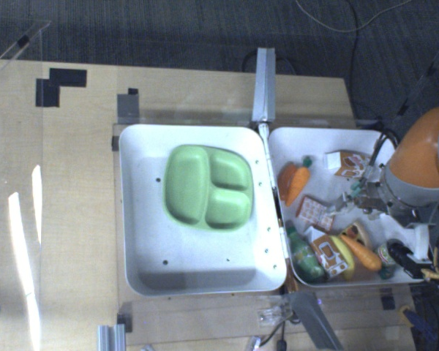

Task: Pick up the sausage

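A grey-and-orange arm (424, 156) reaches from the right over the right-hand bin (318, 139), its claw (357, 194) poised low above a jumble of toy groceries; whether the claw is apart or together cannot be told at this slant. The sausage (361, 252) (an orange-brown link, by appearance) lies near the bin's front edge, touching a small printed box (326, 253) and a yellow piece (343, 250). A carrot (295, 182) sits well apart by the divider, and a green tray (208, 186) rests in the left bin (143, 218). The crowding is the hazard: a descent could likely catch the box instead, or nudge the sausage aside.
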`<state>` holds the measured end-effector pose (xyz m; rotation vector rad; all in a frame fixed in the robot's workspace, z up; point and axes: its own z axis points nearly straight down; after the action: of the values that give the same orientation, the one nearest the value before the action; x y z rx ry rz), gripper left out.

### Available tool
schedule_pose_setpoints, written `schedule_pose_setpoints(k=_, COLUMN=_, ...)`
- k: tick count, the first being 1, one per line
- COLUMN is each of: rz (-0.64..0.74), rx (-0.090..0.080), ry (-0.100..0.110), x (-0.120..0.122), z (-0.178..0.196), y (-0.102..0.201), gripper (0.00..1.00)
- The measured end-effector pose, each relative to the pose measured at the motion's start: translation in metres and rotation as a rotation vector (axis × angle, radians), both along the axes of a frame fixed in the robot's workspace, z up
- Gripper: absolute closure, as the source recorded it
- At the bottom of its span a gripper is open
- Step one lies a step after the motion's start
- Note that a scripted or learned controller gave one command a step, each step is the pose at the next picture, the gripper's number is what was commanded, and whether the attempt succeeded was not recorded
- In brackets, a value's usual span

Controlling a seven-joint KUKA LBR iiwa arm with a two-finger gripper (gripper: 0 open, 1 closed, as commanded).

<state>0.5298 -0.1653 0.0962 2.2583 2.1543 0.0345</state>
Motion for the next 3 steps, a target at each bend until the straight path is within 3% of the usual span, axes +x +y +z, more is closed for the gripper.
schedule_pose_setpoints(k=1, rz=0.008, rx=-0.009, ry=-0.004, x=-0.0319, z=-0.0021, y=0.0225, gripper=0.00)
schedule_pose_setpoints(k=2, rz=0.013, rx=-0.004, ry=-0.004, x=-0.0293, z=0.0068, y=0.0245, gripper=1.00)
schedule_pose_setpoints(k=3, rz=0.013, rx=-0.004, ry=-0.004, x=-0.0295, z=0.0067, y=0.0244, gripper=0.00)
